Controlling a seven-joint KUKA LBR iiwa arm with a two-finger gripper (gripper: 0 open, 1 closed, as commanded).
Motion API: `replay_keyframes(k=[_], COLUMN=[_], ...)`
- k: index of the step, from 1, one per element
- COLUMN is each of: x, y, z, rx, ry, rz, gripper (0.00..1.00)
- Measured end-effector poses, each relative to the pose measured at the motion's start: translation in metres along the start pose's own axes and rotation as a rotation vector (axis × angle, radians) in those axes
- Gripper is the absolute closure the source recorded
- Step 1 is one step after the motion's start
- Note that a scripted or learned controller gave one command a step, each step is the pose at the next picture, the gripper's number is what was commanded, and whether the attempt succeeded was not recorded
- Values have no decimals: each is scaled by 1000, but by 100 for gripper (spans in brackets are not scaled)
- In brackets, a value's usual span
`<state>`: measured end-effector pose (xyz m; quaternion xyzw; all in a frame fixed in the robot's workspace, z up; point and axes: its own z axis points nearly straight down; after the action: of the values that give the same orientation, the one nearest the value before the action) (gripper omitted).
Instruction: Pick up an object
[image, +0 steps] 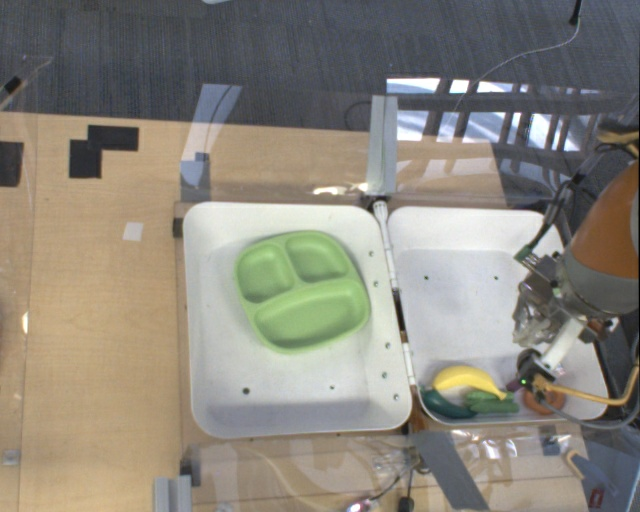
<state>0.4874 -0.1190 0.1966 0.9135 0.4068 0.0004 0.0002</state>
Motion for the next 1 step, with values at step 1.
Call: replay_keyframes(k=[1], x=[16], y=[24], z=[-10], rx=[0], ry=[0], rz=[150], gripper=[100])
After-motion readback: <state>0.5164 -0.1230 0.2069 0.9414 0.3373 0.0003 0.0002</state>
